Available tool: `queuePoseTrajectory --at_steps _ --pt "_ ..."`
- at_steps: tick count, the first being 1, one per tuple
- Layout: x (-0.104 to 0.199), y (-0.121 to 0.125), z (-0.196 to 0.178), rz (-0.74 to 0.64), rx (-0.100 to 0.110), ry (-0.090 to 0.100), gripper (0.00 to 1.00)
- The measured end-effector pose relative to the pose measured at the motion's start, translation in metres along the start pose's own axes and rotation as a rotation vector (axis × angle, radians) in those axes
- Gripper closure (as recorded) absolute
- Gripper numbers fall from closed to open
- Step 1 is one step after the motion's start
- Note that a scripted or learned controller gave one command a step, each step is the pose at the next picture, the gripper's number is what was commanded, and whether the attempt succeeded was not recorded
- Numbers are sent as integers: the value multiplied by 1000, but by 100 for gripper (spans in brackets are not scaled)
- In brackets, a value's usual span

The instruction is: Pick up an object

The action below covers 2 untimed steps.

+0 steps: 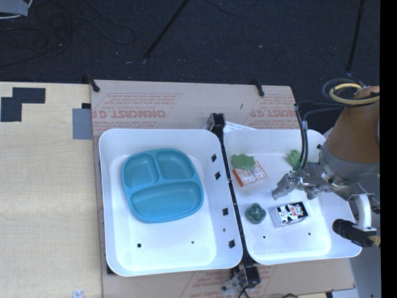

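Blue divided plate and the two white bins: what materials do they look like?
Blue divided plate: likely moulded plastic with a smooth, slightly glossy finish; the colour is uniform and the compartment ridges are rounded. Left white bin and right white bin: probably thin formed plastic, with rounded corners and a soft sheen. None is certain.

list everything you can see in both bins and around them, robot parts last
blue plastic divided plate: 1, blue, left white bin
green leafy piece: 1, green, right white bin, upper left, on the card
red-and-white flat card: 1, right bin, beside the divider
dark green round lump: 1, right bin, lower left
black-and-white patterned packet: 1, right bin, middle
small green object: 1, right bin, upper right
cardboard sheet: 1, brown, under both bins
grey arm: 1, orange band, from the right
jaws: 1 pair, above the packet
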<state>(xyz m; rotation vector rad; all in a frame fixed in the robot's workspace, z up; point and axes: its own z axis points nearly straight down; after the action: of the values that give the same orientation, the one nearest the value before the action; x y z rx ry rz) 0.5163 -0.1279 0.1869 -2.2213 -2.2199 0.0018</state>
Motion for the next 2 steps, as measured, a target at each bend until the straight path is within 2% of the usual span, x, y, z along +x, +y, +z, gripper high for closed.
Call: queuePoseTrajectory --at_steps 1,2 --pt "-1 0 -10 2 2 0 100" --pt "10 18 -186 -3 -19 -3 100"
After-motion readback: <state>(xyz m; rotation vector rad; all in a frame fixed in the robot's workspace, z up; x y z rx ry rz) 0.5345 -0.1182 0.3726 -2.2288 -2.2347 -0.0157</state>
